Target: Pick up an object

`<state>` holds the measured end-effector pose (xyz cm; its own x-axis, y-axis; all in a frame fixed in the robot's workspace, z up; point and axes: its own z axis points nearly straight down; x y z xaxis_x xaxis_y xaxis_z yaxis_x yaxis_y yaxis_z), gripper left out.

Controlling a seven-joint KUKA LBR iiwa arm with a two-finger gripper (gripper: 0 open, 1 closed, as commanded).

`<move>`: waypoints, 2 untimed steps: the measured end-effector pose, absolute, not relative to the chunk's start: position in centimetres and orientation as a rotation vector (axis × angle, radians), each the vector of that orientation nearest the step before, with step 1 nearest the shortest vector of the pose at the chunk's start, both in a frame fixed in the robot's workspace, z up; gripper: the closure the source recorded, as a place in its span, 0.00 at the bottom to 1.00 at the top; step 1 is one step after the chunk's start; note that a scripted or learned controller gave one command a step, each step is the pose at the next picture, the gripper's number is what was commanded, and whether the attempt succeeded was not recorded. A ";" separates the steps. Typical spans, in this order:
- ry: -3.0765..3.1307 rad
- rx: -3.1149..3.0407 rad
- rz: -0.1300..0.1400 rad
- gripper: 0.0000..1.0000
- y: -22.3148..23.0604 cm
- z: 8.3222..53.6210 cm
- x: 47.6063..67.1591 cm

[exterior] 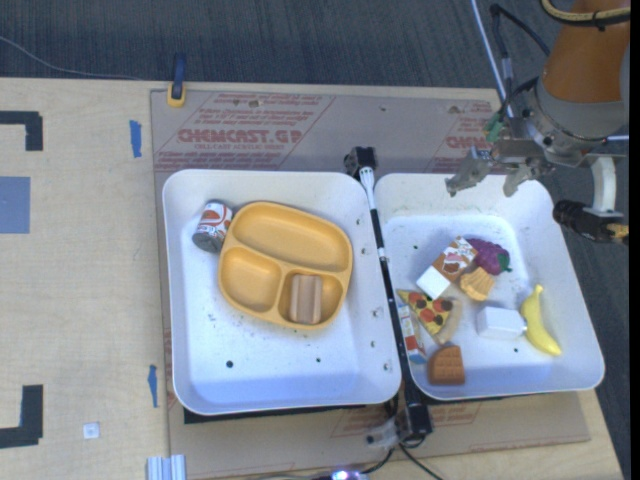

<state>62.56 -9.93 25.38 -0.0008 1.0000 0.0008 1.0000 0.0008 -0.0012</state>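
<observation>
My gripper [489,179] hangs over the far rim of the right bin [570,268], fingers spread open with nothing between them. Below it in that bin lie a purple grape bunch [491,255], a red and white carton [457,257], a white block [433,282], an orange piece [477,285], a pizza slice [436,314], another white block [500,321], a banana [541,324] and a brown bread piece [447,365]. All of them sit nearer the camera than the gripper.
The left bin [190,348] holds a yellow divided plate [270,233] with a tan block [305,298] in one compartment, and a small can [211,226] beside it. A black clamp bar [372,218] runs between the bins. Cables hang by the arm at the upper right.
</observation>
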 end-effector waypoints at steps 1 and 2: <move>-2.222 -2.223 -0.001 0.00 -10.1 10.3 57.1; -2.222 -2.226 -0.003 1.00 -10.1 11.3 57.1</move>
<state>57.09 -10.06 11.31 0.0015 1.0000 -0.0012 1.0000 -0.0015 0.0039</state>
